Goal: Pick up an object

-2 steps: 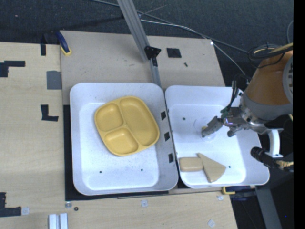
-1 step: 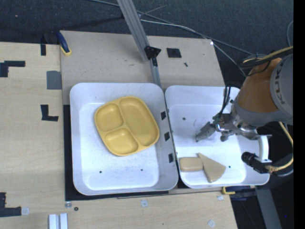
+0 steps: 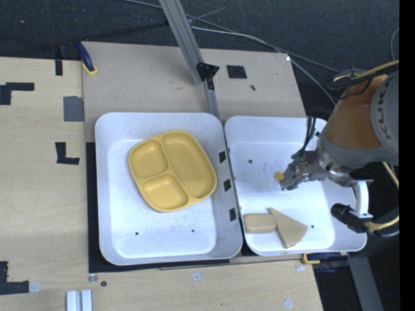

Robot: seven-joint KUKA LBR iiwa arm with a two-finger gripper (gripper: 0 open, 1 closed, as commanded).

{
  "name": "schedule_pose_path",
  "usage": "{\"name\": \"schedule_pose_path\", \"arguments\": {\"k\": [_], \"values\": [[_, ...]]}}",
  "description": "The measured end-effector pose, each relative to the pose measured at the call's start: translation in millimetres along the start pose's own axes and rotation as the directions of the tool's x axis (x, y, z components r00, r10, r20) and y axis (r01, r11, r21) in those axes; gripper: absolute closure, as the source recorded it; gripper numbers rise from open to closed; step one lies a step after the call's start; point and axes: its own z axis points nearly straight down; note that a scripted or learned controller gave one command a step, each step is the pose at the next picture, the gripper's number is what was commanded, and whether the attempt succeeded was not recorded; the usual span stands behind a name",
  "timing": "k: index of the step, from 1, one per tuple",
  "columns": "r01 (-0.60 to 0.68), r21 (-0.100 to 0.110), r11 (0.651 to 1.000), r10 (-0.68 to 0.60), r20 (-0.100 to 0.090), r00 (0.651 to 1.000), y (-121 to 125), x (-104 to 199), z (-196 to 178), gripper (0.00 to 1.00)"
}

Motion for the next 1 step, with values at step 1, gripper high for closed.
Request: {"name": "schedule_pose_path", "arguments": {"k": [1], "values": [[0.000,-0.007,1.000,0.000,0.001,1.000,5.1,9.8,-54.6,1.00]]}}
